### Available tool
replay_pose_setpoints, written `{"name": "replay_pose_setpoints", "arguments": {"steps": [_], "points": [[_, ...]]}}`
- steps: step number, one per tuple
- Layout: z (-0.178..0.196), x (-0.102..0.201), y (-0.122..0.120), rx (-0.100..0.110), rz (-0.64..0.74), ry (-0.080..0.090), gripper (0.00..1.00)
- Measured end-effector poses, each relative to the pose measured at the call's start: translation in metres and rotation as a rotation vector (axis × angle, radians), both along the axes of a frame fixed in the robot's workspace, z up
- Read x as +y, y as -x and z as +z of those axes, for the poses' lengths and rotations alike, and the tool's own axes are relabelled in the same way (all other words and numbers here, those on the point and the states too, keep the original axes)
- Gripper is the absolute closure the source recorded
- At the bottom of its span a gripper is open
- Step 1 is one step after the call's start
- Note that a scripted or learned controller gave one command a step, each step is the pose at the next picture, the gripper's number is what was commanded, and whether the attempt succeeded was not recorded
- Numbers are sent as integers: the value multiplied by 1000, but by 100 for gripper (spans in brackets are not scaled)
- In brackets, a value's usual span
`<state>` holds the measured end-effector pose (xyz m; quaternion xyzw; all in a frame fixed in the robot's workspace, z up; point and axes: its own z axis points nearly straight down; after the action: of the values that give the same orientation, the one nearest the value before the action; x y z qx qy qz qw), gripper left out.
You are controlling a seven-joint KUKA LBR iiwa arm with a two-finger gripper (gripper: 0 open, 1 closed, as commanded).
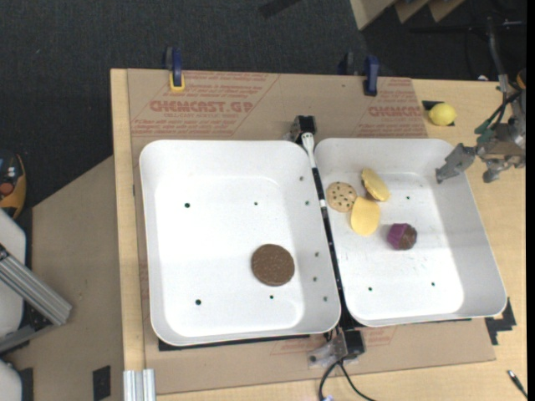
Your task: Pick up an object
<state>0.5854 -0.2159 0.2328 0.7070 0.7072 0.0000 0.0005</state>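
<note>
My gripper (471,166) hangs over the far right rim of the right bin (435,303), fingers spread and nothing between them. In that bin lie a chocolate-chip cookie (340,195), a yellow oval piece (375,185), a second yellow piece (364,217) and a small purple object (402,236), all left of and nearer than the gripper. A brown round cookie (273,265) rests alone in the left bin (167,224).
A yellow ball (442,114) sits on the cardboard bench top beyond the right bin, close to the gripper. Two blue clamps (175,59) (370,67) hold the board's far edge. A black bracket (304,128) joins the bins at the back.
</note>
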Motion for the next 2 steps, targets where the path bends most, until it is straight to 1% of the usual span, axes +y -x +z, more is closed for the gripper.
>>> {"name": "replay_pose_setpoints", "arguments": {"steps": [1, 2], "points": [[-98, 9, 19, 11, -1, -5, 0], [-152, 69, 51, 9, 3, -6, 0]]}}
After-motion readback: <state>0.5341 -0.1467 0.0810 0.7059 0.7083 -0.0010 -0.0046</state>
